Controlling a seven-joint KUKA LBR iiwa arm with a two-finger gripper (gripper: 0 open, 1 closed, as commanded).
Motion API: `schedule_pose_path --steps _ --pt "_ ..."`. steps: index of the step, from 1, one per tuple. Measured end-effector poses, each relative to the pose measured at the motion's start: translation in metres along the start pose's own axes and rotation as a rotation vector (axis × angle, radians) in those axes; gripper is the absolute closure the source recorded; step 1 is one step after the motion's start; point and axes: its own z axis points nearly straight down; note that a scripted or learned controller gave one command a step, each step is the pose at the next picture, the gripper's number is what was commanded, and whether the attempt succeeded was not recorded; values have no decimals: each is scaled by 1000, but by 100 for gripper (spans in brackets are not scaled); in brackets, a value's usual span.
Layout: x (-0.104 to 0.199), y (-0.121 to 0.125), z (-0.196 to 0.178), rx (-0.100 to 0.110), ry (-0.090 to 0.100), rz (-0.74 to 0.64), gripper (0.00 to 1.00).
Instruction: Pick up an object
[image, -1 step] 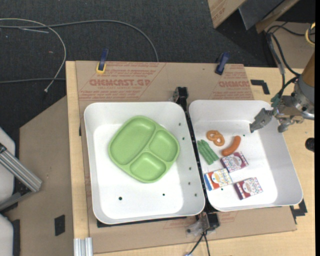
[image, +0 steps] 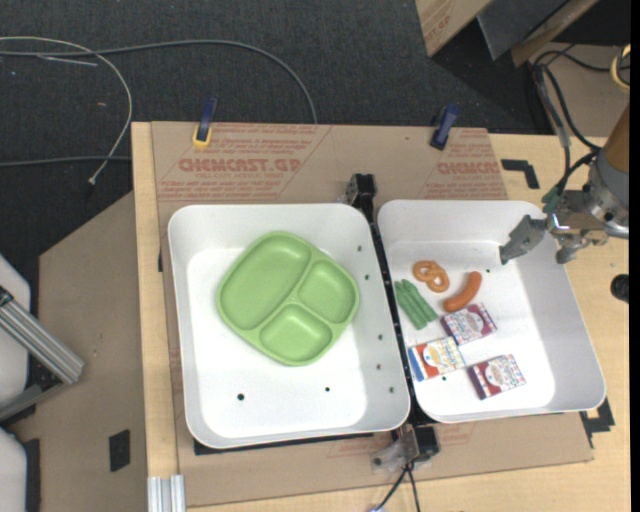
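The right bin (image: 575, 330) is the landmark here, and every candidate for the pick lies on its floor. A pretzel (image: 431, 274) sits in the bin's middle toward the far wall, with an orange sausage (image: 463, 291) just beside it on the side nearer the arm, and a bundle of green beans (image: 414, 303) lies close to the bin's left wall. Toward the near edge of the bin are three small flat packets (image: 468, 324), spread apart from one another. All look like light toy pieces, I judge; the sausage seems stiff, rounded and probably a little slippery, so taking it across its narrow middle would suit best, while the flat packets offer little height to pinch and the pretzel's holes could catch a tip. The gripper (image: 541, 240) hangs over the bin's far right corner, above the rim and well apart from all the items. Its two fingers (image: 520, 243) look spread apart with nothing between them, angled down and inward toward the bin's centre. The wrist enters from beyond the bin's right wall. To the left of the right bin, the left bin (image: 190, 300) holds a green divided plate (image: 288, 297).
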Motion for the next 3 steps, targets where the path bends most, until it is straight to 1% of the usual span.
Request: schedule_pose_path --steps 1,2,3 --pt "4 -9 54 3 1 0 0" --pt "5 -7 117 6 2 0 0" --pt "7 -2 159 -10 3 2 0"
